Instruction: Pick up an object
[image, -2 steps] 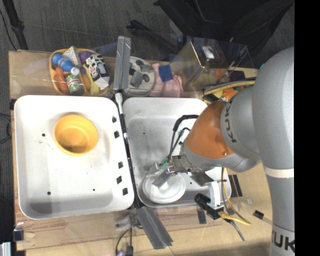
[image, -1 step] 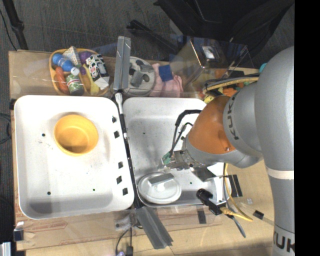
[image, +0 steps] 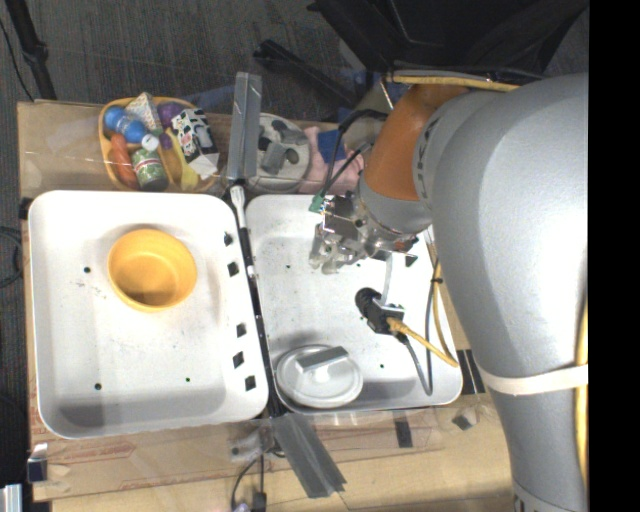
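Grey metal marks the likeliest target: a shallow round lid or dish (image: 318, 375) lying flat at the near end of the right bin (image: 290, 290). A yellow bowl (image: 152, 267) sits upright in the left bin (image: 60, 330). The pincer (image: 332, 250) hangs over the far half of the right bin, above bare floor, with nothing between its prongs; whether it is wide or narrow I cannot tell. To do this step well, it should probably travel toward the lid, centre over its rim, and descend squarely, since a flat, smooth piece likely slips from an off-centre pinch.
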